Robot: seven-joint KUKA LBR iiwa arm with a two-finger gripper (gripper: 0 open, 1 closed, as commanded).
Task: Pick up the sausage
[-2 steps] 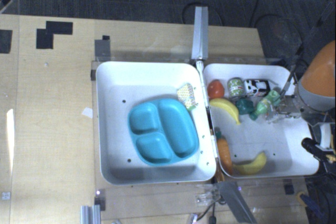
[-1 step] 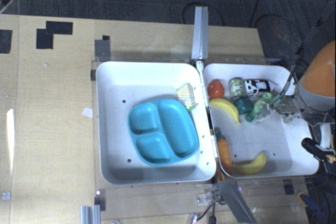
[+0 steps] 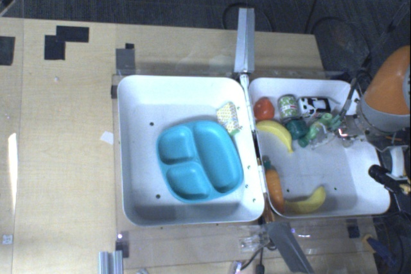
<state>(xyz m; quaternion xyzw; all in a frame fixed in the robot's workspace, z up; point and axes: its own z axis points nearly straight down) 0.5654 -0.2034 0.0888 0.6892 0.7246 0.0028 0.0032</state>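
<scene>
- Pale wooden bench (image 3: pixel 58 157), bearing both bins side by side.
- Left shallow white plastic bin (image 3: pixel 138 138): holds a blue three-compartment plastic plate (image 3: pixel 200 160) in the middle and a small yellowish patterned scrap (image 3: pixel 227 115) at the far right corner, just beside the plate.
- Right shallow white plastic bin (image 3: pixel 350 186): crowded along its far side and left wall, bare toward the near right.
- Grey arm with orange band (image 3: pixel 390 90), reaching in over the right bin's far right corner; two-finger gripper (image 3: pixel 343 128) low by the far cluster, clenched or released impossible to tell.
- Probably the approach step: nothing seen lifted.
- Dull yellow-brown curved piece (image 3: pixel 309 199) at the near side, likely the sausage though not certain, well apart from the gripper.
- Next move, probably: travel toward the near side, align across the curve, descend.
- Orange carrot (image 3: pixel 275 184) touching its left end.
- Bright yellow banana (image 3: pixel 276 133), red tomato (image 3: pixel 263 108), green can (image 3: pixel 288 106), black-and-white toy (image 3: pixel 314 104), teal lump (image 3: pixel 299 131).
</scene>
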